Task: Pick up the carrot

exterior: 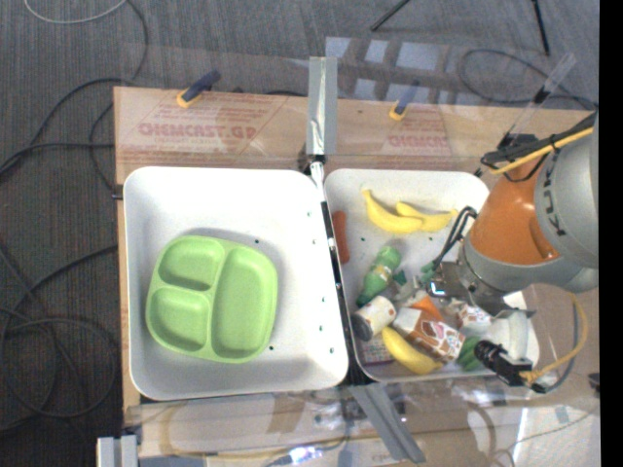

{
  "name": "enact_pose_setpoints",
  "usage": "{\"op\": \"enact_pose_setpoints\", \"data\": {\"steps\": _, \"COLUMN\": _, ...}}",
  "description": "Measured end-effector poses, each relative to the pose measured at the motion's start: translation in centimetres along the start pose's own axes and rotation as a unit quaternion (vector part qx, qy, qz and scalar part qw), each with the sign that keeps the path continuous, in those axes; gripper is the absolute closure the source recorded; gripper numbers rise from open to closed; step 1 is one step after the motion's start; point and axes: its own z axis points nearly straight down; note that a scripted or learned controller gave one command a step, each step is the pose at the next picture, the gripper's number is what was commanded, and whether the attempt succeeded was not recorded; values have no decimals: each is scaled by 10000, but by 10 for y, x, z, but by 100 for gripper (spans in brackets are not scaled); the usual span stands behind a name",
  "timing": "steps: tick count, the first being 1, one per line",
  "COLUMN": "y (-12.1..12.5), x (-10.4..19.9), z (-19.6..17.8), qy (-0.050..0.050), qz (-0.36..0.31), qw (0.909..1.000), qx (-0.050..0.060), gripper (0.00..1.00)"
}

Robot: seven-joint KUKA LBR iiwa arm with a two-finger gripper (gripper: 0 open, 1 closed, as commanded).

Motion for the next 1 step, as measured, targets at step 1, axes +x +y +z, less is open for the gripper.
{"op": "enact_pose_setpoints", "data": {"steps": 1, "y": -1, "x": 1, "z": -5, "qy": 16, "qz": -10, "qw": 10000, "qx": 37, "gripper": 100}}
